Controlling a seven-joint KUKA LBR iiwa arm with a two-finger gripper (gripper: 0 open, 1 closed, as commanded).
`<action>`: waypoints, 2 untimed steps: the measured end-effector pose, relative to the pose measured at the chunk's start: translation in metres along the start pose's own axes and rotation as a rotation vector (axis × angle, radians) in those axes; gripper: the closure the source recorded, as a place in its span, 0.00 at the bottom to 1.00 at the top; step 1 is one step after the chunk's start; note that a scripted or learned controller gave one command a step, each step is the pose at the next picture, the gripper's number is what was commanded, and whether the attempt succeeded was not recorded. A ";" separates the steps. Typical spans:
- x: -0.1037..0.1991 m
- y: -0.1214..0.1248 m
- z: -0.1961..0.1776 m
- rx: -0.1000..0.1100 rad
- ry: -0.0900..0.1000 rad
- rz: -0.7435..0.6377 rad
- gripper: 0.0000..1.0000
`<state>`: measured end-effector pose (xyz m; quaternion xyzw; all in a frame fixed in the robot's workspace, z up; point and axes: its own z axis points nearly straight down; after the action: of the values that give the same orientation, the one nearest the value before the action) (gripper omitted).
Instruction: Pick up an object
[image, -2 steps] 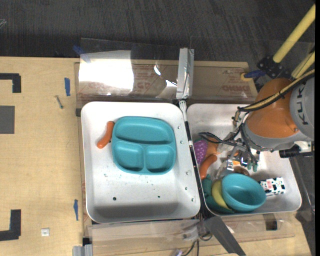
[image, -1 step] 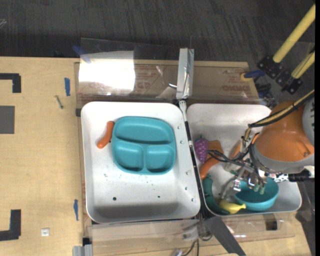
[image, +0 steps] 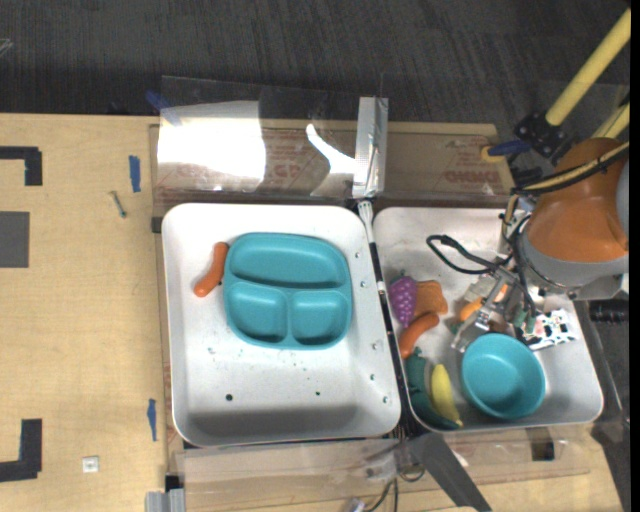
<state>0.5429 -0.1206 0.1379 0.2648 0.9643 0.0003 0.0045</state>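
Reaching in from the right, orange-banded wrist high over the right bin's (image: 590, 385) far right corner, gripper (image: 487, 318) angled down-left toward its middle.

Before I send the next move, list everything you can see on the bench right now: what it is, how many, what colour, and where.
Bins: 2, white, side by side on the bench.
Divided plate: 1, teal, middle of the left bin.
Carrot: 1, orange, left bin, against the plate's left edge.
Bowl: 1, teal, right bin, near its front.
Grapes: 1 bunch, purple, right bin, by the left wall.
Orange toy pieces: 2 as far as I can tell, orange, right bin, beside the grapes.
Banana: 1, yellow, right bin, front left, touching the bowl.
Dark green item: 1, partly hidden under the banana; cannot identify it.
Arm: 1, grey with orange band, over the right bin.
Gripper: 1, just above the bowl.
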 end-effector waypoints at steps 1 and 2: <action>-0.025 0.030 0.050 -0.001 -0.002 -0.064 0.00; -0.013 0.029 0.049 -0.001 -0.002 -0.021 0.00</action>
<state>0.5691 -0.1024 0.0889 0.2545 0.9671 0.0006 0.0057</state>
